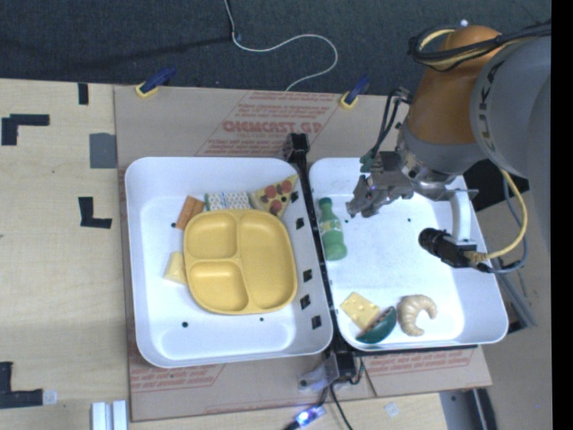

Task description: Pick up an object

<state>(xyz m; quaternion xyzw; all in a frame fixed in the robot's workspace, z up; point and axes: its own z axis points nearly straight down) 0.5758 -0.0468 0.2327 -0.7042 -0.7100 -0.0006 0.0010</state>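
My gripper (pixel 365 202) hangs over the upper middle of the right bin (pixel 474 330), its dark fingers pointing down-left with nothing seen between them. A green bottle (pixel 331 231) lies against that bin's left wall, just left of and below the gripper. Along the bin's front edge lie a yellow cheese wedge (pixel 359 309), a teal curved piece (pixel 380 327) and a tan croissant (pixel 416 313). The left bin (pixel 152 330) holds a yellow divided plate (pixel 240 261).
Around the plate in the left bin sit an orange stick (pixel 189 210), a pizza slice (pixel 276 194), a patterned flat piece (pixel 226 202) and a pale yellow wedge (pixel 174 266). A black cylinder (pixel 441 244) and cables hang off the arm over the right bin's right side.
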